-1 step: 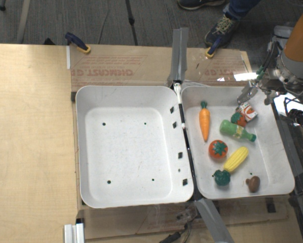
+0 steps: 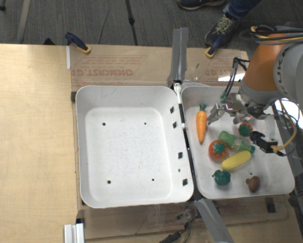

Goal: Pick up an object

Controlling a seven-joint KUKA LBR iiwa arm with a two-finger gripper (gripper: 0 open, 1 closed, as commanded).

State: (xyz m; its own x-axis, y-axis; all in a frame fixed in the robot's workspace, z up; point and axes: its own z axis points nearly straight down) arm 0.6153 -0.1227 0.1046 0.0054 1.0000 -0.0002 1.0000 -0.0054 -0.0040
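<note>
Carrot (image 2: 201, 125) lies just left of the tool (image 2: 227, 110), whose fingers' state is unclear.

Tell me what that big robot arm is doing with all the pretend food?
The robot arm's gripper hangs over the right bin, near the top, and holds nothing. Its job is to pick something up. In that bin lie a carrot, a tomato, a corn cob, a green vegetable, a small broccoli and a brown piece. The carrot is closest to the gripper. The left bin sits beside it.
</note>
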